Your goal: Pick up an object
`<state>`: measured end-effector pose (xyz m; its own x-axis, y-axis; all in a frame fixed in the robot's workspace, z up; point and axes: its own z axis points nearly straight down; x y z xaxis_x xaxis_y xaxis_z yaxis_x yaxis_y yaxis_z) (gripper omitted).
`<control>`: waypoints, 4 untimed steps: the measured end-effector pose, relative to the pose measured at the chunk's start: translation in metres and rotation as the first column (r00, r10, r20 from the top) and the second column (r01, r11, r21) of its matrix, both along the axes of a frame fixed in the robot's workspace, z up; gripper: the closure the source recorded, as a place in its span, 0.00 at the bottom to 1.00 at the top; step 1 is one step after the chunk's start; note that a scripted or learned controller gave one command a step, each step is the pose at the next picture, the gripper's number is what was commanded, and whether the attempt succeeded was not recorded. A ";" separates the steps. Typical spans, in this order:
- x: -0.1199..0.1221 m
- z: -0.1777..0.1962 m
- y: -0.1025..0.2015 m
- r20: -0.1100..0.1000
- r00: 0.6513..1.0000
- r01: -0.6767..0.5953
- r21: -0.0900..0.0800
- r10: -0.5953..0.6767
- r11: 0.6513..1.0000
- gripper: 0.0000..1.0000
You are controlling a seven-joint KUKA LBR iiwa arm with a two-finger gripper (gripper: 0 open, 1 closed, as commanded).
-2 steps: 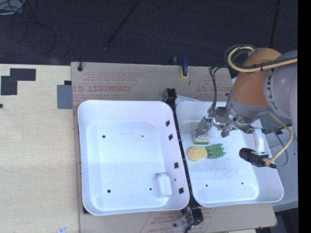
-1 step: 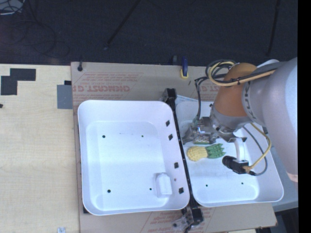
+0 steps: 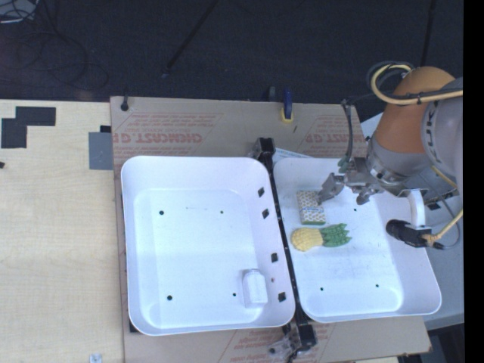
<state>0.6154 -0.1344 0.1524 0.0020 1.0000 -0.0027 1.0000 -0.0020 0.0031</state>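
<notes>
Hand [image 3: 346, 188] poised over the right shallow white plastic bin [image 3: 393, 297], beside two small objects.

The grey arm [image 3: 412, 138] with its orange band reaches in from the right, and its two fingers stand spread apart with nothing between them. Just left of the nearer fingertip lies a small speckled rectangular block [image 3: 310, 207]; below that block, touching or nearly so, lies a toy pineapple with a yellow body and green leaves [image 3: 319, 237]. Well to the hand's left and lower down, a small white rounded block [image 3: 254, 286] sits in the left shallow white bin [image 3: 144, 203].
</notes>
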 end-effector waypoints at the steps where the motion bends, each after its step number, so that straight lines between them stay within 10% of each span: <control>1: 0.001 -0.046 0.051 -0.010 1.000 -0.005 0.006 0.005 1.000 0.00; 2: 0.002 -0.034 0.048 -0.008 1.000 -0.003 0.004 0.003 1.000 1.00; 3: -0.046 0.218 0.061 0.013 1.000 -0.004 0.002 0.004 1.000 1.00; 4: -0.050 0.235 0.129 -0.002 1.000 -0.009 0.004 0.009 1.000 1.00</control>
<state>0.5658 -0.0058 0.3873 -0.0071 1.0000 0.0015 1.0000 0.0071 0.0007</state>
